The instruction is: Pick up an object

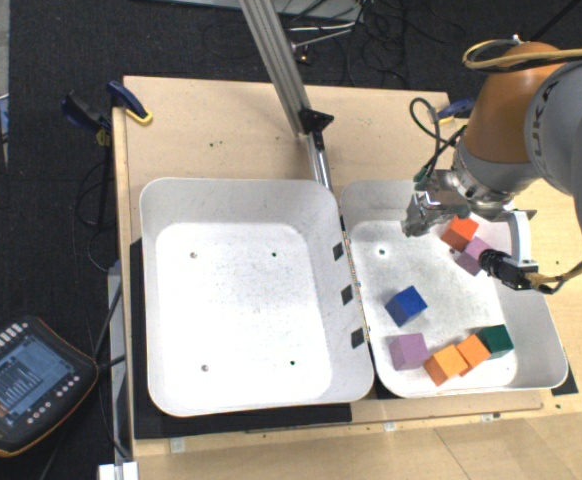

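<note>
The arm runs off the right edge, so its base is cut away, and its wrist hides the far right corner of the right bin. An orange block and a pale purple block are each partly covered by the gripper, whose fingertips are too dark and small to read. The teach pendant is clipped by the left edge, its screen text illegible.

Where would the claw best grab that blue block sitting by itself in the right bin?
Probably straight down from above, closing on two opposite flat sides of the blue block. It lies turned at an angle to the right bin, so the gripper should turn to match. It has free space all round; the purple block sits apart.
</note>
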Robot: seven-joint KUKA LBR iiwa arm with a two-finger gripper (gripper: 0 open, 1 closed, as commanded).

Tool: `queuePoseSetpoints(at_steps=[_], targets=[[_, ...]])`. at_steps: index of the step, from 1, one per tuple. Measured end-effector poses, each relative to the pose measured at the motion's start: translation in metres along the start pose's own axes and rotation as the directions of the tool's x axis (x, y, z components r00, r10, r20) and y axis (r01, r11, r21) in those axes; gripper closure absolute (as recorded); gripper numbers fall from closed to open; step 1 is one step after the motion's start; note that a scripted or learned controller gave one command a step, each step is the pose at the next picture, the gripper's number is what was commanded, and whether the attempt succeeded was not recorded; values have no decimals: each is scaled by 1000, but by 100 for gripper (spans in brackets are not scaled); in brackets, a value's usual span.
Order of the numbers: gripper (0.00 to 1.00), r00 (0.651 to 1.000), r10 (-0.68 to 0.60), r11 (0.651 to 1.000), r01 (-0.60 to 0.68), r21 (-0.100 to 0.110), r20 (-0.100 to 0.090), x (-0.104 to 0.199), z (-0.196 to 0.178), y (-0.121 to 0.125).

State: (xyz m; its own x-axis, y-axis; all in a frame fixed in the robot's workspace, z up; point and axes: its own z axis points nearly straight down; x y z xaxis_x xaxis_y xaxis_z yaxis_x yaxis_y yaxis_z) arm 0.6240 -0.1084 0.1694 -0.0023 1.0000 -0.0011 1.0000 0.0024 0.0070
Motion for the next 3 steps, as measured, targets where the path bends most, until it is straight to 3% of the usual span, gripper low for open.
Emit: queuePoseSetpoints(at_steps=[2, 3], targets=[[100, 1000, -1, 1000, 1, 0, 0, -4, -95, 13], [100, 1000, -4, 1000, 4, 8, -2, 35, -92, -10]])
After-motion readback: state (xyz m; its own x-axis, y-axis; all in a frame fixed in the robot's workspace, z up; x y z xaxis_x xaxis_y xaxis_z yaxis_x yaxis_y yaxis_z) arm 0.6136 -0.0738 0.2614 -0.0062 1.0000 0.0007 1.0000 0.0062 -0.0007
